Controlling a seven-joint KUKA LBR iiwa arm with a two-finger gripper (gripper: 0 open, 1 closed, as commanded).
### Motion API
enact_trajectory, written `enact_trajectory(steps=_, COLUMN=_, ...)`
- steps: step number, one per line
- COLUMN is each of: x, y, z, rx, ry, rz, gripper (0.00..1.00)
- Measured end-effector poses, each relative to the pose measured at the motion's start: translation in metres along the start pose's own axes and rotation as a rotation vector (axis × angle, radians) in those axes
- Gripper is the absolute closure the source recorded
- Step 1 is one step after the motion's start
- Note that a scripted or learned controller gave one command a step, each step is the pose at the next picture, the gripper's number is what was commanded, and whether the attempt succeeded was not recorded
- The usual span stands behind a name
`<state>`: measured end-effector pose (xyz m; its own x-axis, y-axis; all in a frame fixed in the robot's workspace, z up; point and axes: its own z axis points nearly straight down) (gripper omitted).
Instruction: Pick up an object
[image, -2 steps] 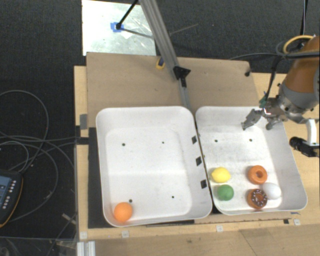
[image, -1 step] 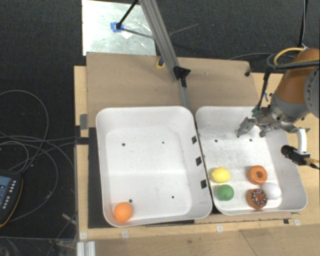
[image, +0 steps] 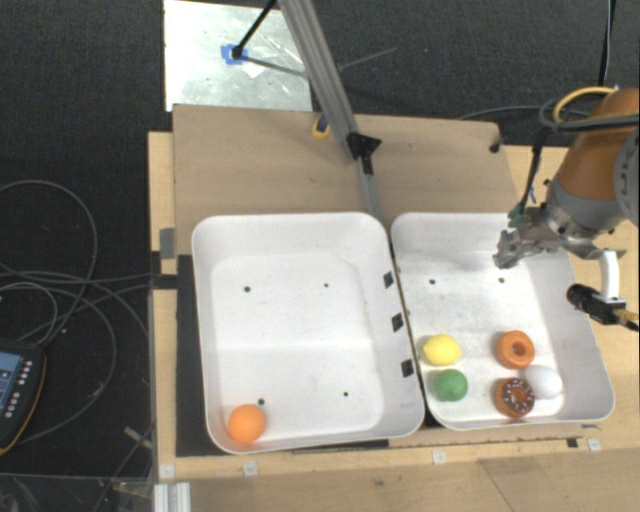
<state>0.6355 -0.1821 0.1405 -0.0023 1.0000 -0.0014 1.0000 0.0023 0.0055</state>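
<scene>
My claw hangs over the far part of the right bin; I cannot tell how it is set. Near that bin's front lie a lemon, lime, orange donut, chocolate donut and egg. An orange sits in the left bin's near corner.

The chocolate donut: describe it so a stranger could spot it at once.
Look in the right bin, at the cluster near its front edge. The chocolate donut lies front right there, touching the white ball, just below the orange donut. It is the dark brown ring with pale sprinkles.
</scene>
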Motion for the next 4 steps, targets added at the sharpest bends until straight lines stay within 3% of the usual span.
enact_trajectory(steps=3, x=0.018, y=0.007, z=-0.156, rx=-0.003, ry=-0.001, rz=-0.004, gripper=1.0)
enact_trajectory(steps=4, x=0.067, y=0.007, z=-0.155, rx=0.003, ry=0.003, rz=-0.008, gripper=1.0)
